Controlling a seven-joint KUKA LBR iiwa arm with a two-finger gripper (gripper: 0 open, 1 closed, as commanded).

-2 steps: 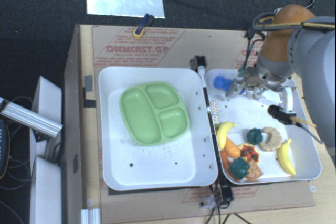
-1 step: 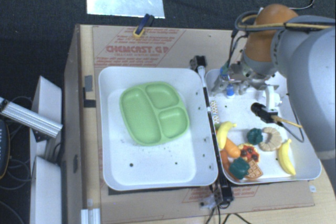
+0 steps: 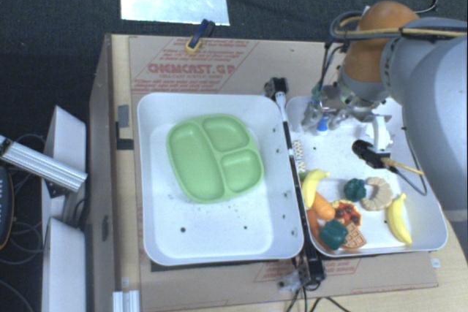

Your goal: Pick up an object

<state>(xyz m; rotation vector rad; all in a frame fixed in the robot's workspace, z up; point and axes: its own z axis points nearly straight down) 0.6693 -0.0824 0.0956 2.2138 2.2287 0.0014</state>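
Jaws: they hang at the end of the arm (image 3: 431, 84), over the far corner of the right bin (image 3: 333, 155) by the divider. We cannot tell how far open they are, and we see no toy between them.
Nearest target: the banana (image 3: 313, 185) beside the divider, which we judge the likeliest pick.
Direction from jaws: toward the near edge of the bin, along the divider, with bare bin floor between.
Long axis: roughly far to near, slightly curved, so a closing line across the bin would suit it.
Crowding: a carrot (image 3: 322, 207) touches its near end, and a berry waffle (image 3: 348, 214) sits just beyond.
Other toys: broccoli (image 3: 355, 189), a ring biscuit (image 3: 378, 193) and a second banana (image 3: 398, 219) lie farther to the right.
In the way: the divider wall, close on the banana's left, leaves little room on that side.
Left bin (image 3: 168, 230): it holds a green divided plate (image 3: 216, 157), well apart from the jaws.
Tabletop (image 3: 219, 58): it carries both bins.
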